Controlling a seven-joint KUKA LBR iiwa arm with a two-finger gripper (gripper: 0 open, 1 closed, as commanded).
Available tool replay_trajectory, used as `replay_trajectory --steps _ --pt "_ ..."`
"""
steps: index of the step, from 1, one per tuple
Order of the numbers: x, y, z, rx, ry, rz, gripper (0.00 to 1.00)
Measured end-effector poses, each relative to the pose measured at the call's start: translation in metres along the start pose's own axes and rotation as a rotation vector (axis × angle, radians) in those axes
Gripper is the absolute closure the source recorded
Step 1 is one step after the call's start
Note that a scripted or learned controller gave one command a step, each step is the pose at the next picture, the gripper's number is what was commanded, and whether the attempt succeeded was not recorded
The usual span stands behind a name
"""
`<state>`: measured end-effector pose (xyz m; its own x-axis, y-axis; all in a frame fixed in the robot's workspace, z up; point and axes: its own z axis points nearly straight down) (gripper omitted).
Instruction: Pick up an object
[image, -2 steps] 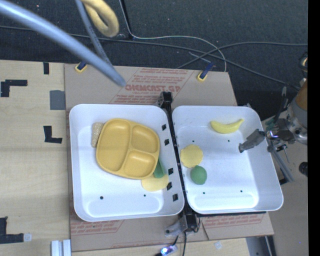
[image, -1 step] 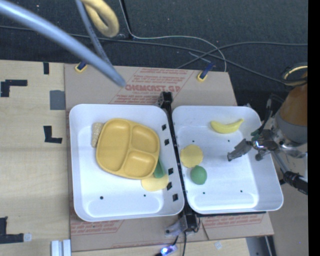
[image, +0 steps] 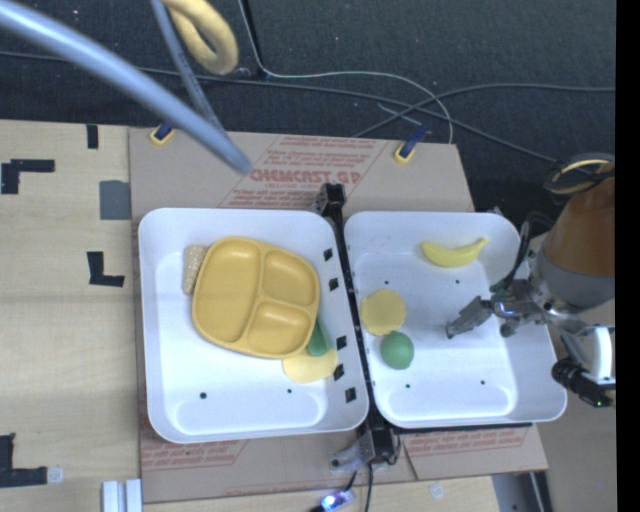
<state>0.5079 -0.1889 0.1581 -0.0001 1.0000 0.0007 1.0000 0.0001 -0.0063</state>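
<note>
The right bin (image: 440, 395) holds a yellow banana (image: 452, 251) near its far wall. A flat yellow round piece (image: 383, 311) and a green ball (image: 397, 350) lie close together on that bin's left side. My gripper (image: 484, 318) hangs low over the right half of the bin, a short way right of the green ball and below the banana, and touches none of them. Nothing shows in its grasp.
The left bin (image: 200, 400) carries a large yellow divided plate (image: 255, 297). A tan block (image: 193, 266) sits at the plate's left edge, and a green piece (image: 318, 343) and a pale yellow disc (image: 308, 366) poke out beneath it. Black clips run along the divider (image: 345, 300) between the bins.
</note>
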Motion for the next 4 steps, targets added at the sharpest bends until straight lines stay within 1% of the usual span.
replay_trajectory --steps 1,2,3,4 --pt "0.000 -0.004 0.044 0.000 0.000 -0.001 0.00" --pt "0.001 -0.003 0.032 -0.003 0.000 -0.002 1.00" --pt "0.006 -0.001 -0.011 -0.009 -0.001 -0.002 1.00" --pt "0.006 0.000 -0.045 -0.009 -0.001 -0.002 1.00"
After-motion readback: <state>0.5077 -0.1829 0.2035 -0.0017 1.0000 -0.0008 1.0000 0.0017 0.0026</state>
